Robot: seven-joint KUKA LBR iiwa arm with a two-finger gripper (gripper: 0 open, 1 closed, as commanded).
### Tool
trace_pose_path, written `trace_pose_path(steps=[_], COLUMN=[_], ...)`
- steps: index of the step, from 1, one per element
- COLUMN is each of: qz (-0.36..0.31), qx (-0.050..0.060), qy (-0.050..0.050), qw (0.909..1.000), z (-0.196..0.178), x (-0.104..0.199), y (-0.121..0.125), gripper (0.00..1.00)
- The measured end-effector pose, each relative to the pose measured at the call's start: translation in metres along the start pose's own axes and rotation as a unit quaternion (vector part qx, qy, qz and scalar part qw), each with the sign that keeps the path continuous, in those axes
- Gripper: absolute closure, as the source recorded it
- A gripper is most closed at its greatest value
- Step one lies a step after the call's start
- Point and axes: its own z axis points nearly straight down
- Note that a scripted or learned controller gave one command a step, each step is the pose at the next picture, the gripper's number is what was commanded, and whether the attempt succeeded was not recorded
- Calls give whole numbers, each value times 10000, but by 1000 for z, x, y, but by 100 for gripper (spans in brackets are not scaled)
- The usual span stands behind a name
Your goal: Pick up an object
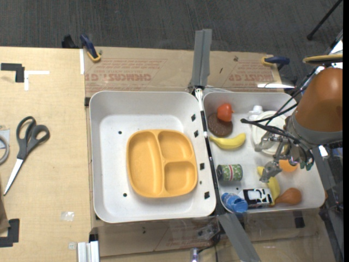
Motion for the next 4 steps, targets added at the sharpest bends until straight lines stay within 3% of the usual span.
trace_pose_path(steps=[1, 2, 3, 4], qz=[1245, 1211, 1452, 538], qx=[4, 7, -3, 2], qy=[-11, -29, -4, 0], qw=[9922, 9926, 9894, 9986], z=[9, -1, 21, -113], x=[5, 3, -25, -45], y=[-62, -60, 22, -42], gripper=[0, 100, 100, 100])
